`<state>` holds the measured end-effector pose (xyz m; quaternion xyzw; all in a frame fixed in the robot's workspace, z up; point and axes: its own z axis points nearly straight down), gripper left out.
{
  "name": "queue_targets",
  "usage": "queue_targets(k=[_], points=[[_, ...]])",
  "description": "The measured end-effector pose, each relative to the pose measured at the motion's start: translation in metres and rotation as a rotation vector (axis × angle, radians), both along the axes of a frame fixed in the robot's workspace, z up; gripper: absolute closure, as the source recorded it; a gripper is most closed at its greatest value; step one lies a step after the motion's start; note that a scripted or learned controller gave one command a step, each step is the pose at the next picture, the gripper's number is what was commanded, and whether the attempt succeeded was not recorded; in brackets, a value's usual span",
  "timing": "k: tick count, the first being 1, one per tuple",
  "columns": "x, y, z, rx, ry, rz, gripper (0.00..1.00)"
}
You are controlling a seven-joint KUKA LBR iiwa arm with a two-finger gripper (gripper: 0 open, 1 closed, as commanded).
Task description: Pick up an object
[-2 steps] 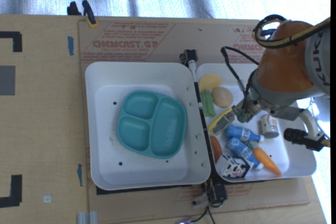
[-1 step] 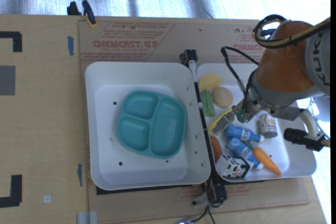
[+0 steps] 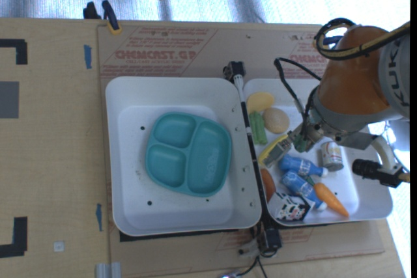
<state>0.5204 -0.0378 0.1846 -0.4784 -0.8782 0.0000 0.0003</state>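
A tan worktop carries two shallow white bins side by side. The left bin holds a teal plate with three compartments, lying flat near the bin's middle. The right bin holds a scatter of small toy foods and containers.

The grey arm with its orange band reaches in from the right and hangs over the right bin's far half. The gripper sits low among the objects; whether its jaws are apart or together cannot be told from this angle.

Just left of the gripper lies a grey and yellow object, tilted. Farther away are a yellow lemon-like piece, a beige round piece and a green stick. Nearer lie two blue bottles, an orange carrot, a small can and a black and white carton.
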Motion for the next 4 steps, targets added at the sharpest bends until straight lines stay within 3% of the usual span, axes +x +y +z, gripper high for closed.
queue_targets(k=[3, 4], points=[[0.000, 0.000, 0.000, 0.000, 0.000, 0.000, 0.00], [-0.027, -0.063, -0.098, 0.000, -0.002, -0.288, 0.00]])
